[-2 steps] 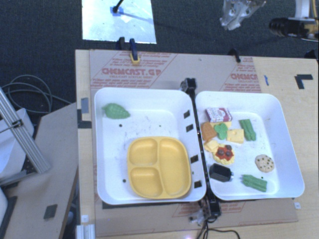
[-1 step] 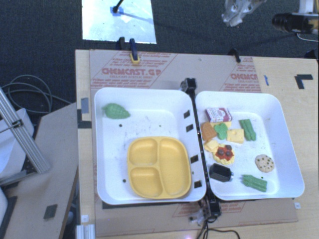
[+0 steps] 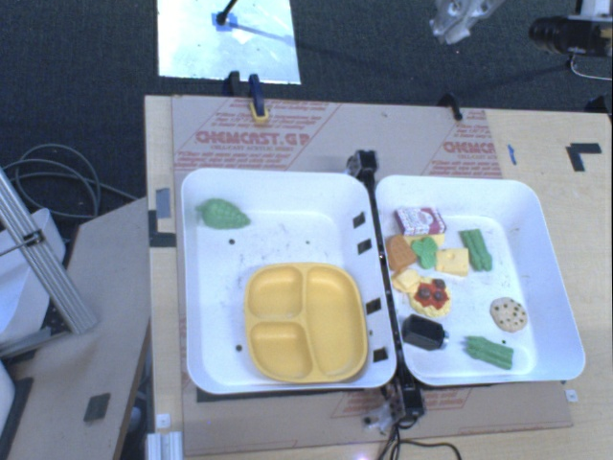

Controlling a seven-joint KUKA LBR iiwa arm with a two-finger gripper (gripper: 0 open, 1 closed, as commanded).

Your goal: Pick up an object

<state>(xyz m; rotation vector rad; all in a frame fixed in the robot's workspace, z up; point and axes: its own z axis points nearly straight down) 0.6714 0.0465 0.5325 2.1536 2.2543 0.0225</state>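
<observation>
Near edge, R bin [image 3: 546, 257]: green veg piece [image 3: 489, 352] at front, black block [image 3: 422, 333] just left of it, cookie [image 3: 508, 314] a bit behind. Mid bin: pizza slice [image 3: 432, 297], yellow cheese bits [image 3: 452, 260], orange piece [image 3: 401, 252], green pickle [image 3: 475, 248], all clustered close. Red/white box [image 3: 420, 220] toward back. L bin [image 3: 278, 199]: yellow divided plate [image 3: 306, 320] in front, green leafy item [image 3: 223, 215] at back-left corner. Gripper [image 3: 458, 12] hangs far behind bench, well apart from all items, nothing in it; open/closed — can't tell.
</observation>
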